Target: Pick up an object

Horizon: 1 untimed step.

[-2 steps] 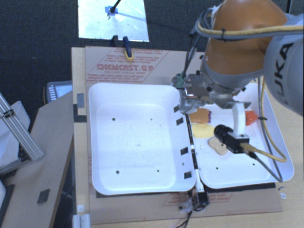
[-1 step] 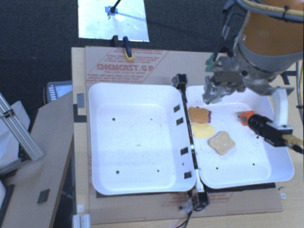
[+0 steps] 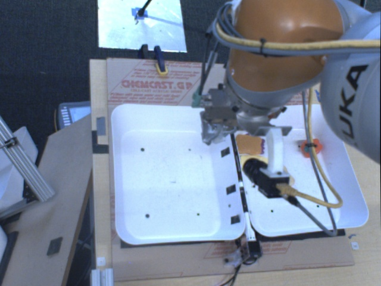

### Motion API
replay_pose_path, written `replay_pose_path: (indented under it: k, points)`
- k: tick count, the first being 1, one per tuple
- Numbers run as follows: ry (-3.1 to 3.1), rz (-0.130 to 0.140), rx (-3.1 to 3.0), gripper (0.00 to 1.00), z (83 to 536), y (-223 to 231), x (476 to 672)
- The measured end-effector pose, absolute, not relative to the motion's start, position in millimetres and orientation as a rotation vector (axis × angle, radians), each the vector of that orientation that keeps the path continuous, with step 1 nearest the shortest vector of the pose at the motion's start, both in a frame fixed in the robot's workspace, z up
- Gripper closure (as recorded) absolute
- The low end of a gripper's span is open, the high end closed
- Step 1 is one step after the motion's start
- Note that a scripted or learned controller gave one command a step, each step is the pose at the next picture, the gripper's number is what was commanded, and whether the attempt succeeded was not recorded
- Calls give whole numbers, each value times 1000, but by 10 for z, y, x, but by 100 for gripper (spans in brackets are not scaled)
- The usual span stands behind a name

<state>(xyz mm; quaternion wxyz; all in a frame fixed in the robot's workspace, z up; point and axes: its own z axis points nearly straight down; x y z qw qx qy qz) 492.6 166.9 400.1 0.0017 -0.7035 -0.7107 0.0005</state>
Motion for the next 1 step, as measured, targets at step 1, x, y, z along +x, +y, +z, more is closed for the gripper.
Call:
replay_pose_path:
  k: [1]
  points:
    - [-2233, -22, -2213, 100, 5406, 2348, 4887]
